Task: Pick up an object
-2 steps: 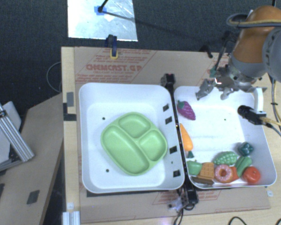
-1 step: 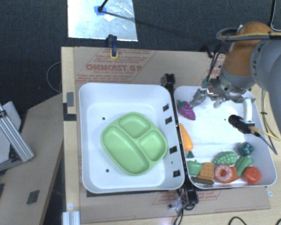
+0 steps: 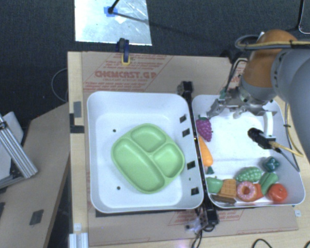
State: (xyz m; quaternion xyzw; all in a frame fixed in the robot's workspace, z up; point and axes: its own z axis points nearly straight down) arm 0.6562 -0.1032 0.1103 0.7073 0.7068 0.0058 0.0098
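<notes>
Looking from the L edge: metal rails (image 3: pixel 8 141) lean at the far left, off the bench. Cardboard sheet (image 3: pixel 126 74) w/ red print lies under both bins, and a blue-yellow clamp (image 3: pixel 124 50) sits at its top edge. Above that is a foil sheet (image 3: pixel 113 14) on dark carpet.

L bin (image 3: pixel 95 154): white and shallow. It holds one green divided plate (image 3: pixel 146 159), 3 compartments, lying flat approx mid-bin and not touching the walls.

R bin (image 3: pixel 230 141) is just beside it, w/ black clips along the shared edge. The task's objs are all in this bin:
- purple grapes (image 3: pixel 204 128) by the bin's L wall, upper part
- orange carrot (image 3: pixel 206 153) just below the grapes, along the same wall
- green piece (image 3: pixel 214 184) in the lower L corner
- tan waffle (image 3: pixel 228 189) touching it on the R
- pink donut (image 3: pixel 246 190) next to the waffle
- leafy green toy (image 3: pixel 249 174) just above the donut
- green pepper (image 3: pixel 267 181) btwn donut and tomato
- red tomato (image 3: pixel 278 191) in the lower R corner
- teal piece (image 3: pixel 271 164) above the pepper

The mid floor of the R bin is bare white.

Gripper (image 3: pixel 226 111) is over the upper part of the R bin, up and R of the grapes and apart from them. Jaws are released: prongs are splayed w/ white bin floor visible btwn them, nothing grasped. Arm (image 3: pixel 297 71) comes in from the R, w/ orange band (image 3: pixel 263 61) above the wrist.
</notes>
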